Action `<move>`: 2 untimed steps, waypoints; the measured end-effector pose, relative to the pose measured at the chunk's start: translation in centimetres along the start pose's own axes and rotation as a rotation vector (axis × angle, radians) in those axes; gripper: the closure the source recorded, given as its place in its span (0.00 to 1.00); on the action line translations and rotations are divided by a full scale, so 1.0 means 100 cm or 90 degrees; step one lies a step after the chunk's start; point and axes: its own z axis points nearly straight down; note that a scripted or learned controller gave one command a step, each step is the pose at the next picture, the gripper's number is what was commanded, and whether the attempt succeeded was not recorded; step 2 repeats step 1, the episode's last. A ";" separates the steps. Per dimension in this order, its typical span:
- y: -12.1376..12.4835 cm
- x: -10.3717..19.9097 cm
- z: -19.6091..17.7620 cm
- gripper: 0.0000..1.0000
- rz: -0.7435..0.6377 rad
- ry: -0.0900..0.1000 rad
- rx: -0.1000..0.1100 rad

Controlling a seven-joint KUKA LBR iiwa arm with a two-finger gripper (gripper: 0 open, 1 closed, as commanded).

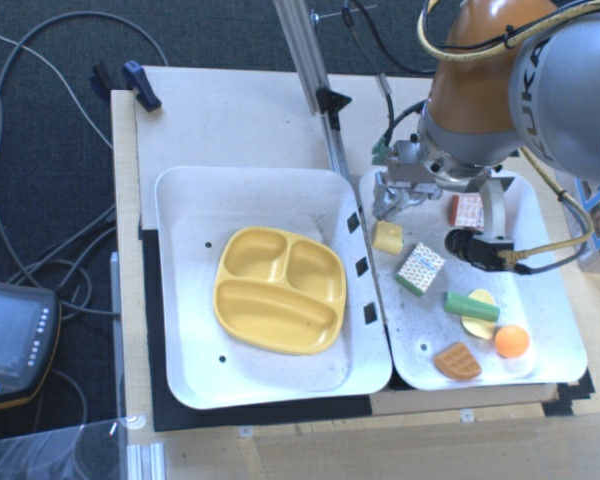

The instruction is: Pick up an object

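My gripper [388, 200] hangs low over the far left corner of the right bin [565, 343], just above and behind a pale yellow cube [387, 237]. Nothing shows in its grasp. Close by on the bin floor lie a green-and-white patterned block [420, 267] and a red-and-white block [467, 210], the latter partly hidden by the wrist. Nearer the front are a green cylinder [470, 305] resting on a yellow piece [478, 323], an orange ball [512, 341] and a brown waffle-like piece [457, 361].
The left bin [180, 368] holds a yellow divided plate [280, 288]. A slanted metal post [305, 38] rises behind the bins. The ridge between the two bins [372, 288] runs right beside the gripper. Cables lie on the floor at left.
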 end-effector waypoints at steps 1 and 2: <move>0.001 0.060 -0.004 1.00 0.000 0.000 0.000; 0.001 0.060 -0.004 1.00 0.000 0.000 0.000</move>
